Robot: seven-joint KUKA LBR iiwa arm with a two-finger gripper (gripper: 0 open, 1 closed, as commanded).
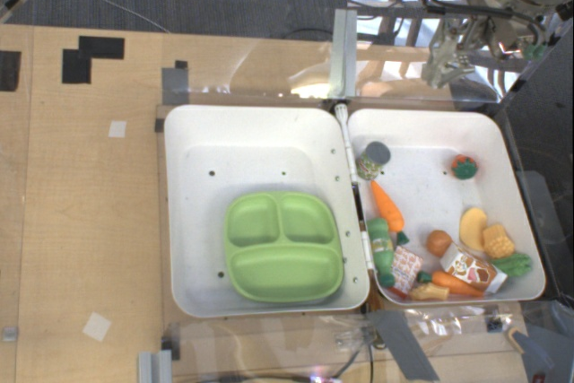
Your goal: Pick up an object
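Camera view, from above at a slant. The arm enters at the upper right of the frame, orange band at the top edge. The gripper [446, 58] hangs above the far edge of the right bin [421, 130], over the shiny metal frame behind it and well apart from the objects. Whether it is apart or together cannot be told at this angle; nothing shows in its grasp.

Left bin [193, 193]: a green divided plate [282, 247] lies in the lower half, three compartments, flat.

Right bin: objects gather along the left wall and the lower right corner.
- A small round grey-green item [371, 160] near the upper left, just beside the wall.
- A carrot [387, 203] below it, tilted.
- A green bottle-like piece [380, 247] against the left wall.
- A red-and-white patterned packet [405, 268] beside it.
- A small brown round item [438, 242] mid-bin.
- A printed carton [468, 269] lower right, lying over a second orange piece.
- Two yellow pieces [484, 233] and a green leafy piece [513, 264] at the right wall.
- A small red-and-green tomato-like item [463, 166] alone, upper right.
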